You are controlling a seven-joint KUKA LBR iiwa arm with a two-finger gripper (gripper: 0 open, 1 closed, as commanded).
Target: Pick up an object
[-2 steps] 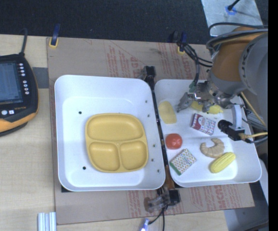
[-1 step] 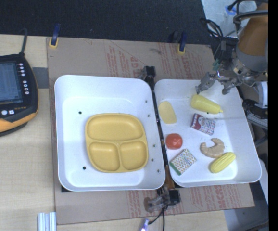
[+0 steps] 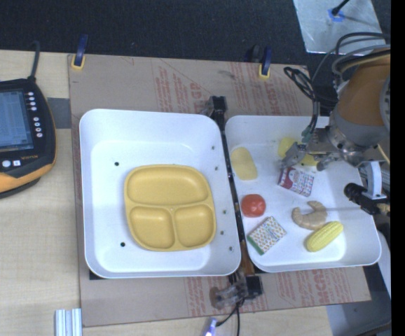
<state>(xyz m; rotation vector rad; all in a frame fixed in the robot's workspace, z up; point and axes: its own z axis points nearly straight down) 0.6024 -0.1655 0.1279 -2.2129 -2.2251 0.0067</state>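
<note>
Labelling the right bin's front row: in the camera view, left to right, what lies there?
Tomato → green patterned packet → tan curved piece → corn cob. All lie in the right bin.

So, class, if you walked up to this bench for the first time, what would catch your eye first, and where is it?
Probably the big yellow divided tray, alone in the left bin. Next, the bright scatter in the right bin: a red tomato near the divider and a yellow corn cob at the front. The grey and orange arm hangs over the right bin's far right corner.
</note>
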